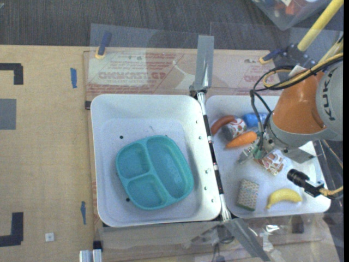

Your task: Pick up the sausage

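Sausage (220, 123): reddish-brown and stubby, it lies in the right bin (312, 205), in that bin's far-left part, close to the wall shared with the left bin (103, 162).
Sausage long axis: slanted, its lower end toward the left wall and its upper end rising to the far right, where it meets the small printed can (235, 127).
Neighbours: the can lies just beside the sausage's right end, seemingly touching it; an orange carrot (241, 140) lies just on the near side of both; a blue item (252, 119) sits to the right of the can.
Pincer (254, 151): low over the middle of the right bin, under the orange band of the arm (297, 116), with a crumpled printed packet (271, 161) just beside it. How far its tips are parted I cannot tell, and nothing is plainly seen between them.
Key relation: the sausage lies to the far left of the pincer, with the carrot between the two.
Judgement: the reach would need to go left and away, clearing the carrot, and the tips should close across the slanted axis, not along it. The crowding by the can and carrot looks the likeliest cause of a wrong catch.
Other things: a banana (284, 197) and a speckled sponge block (247, 194) lie at the near side of the right bin, well apart from the sausage; a teal divided plate (154, 171) sits in the left bin on the counter (43, 162).
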Motion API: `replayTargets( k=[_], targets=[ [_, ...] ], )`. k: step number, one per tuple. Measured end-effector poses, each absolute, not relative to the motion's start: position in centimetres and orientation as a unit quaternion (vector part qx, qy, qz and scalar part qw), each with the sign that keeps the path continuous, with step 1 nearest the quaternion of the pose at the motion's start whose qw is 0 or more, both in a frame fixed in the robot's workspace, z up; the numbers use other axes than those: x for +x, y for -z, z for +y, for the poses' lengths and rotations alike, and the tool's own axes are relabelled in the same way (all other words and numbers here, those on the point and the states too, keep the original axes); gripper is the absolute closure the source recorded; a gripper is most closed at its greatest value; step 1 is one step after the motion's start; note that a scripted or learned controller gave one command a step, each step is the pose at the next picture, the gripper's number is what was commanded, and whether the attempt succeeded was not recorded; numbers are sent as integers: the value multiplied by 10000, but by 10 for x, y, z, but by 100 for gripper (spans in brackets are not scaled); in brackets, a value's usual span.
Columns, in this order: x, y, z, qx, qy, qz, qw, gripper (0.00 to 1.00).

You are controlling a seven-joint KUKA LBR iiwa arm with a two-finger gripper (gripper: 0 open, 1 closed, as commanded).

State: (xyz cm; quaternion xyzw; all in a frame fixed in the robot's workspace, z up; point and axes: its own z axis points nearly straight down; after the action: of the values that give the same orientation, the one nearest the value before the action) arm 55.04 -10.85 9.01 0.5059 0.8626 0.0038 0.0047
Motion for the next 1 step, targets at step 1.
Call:
replayTargets(
  k=[1],
  targets=[
    [585, -90, -106, 5808, -22, 8140, 50, 100]
  ],
)
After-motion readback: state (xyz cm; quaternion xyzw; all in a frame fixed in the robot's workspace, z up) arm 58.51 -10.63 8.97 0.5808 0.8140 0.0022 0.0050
